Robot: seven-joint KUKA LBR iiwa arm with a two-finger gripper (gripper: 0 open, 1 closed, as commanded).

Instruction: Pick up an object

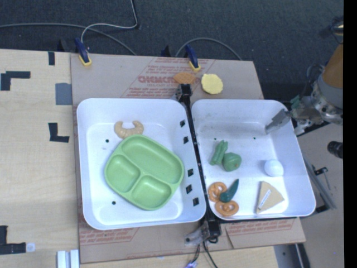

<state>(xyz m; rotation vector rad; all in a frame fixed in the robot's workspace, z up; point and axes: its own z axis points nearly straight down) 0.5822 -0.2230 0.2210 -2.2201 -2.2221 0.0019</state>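
My gripper (279,121) hangs at the right bin's (245,113) far right rim, with nothing visibly in it. In that bin lie a green vegetable (218,152) with a round green piece (232,162), a white ball (273,167), a tan cheese wedge (269,197), two orange pretzels (217,191) (227,208) and a dark teal piece (230,190) lying across them. The white ball is the nearest object, a little below and left of the gripper. The left bin (89,149) holds a green divided plate (144,172) and a tan croissant (129,129).
A yellow disc (212,84) and an orange piece (185,78) lie on the cardboard behind the bins. Blue clamps (83,53) (193,60) grip the board's far edge. Cables run across the dark floor at the back. The arm's body stands off the bench to the right.
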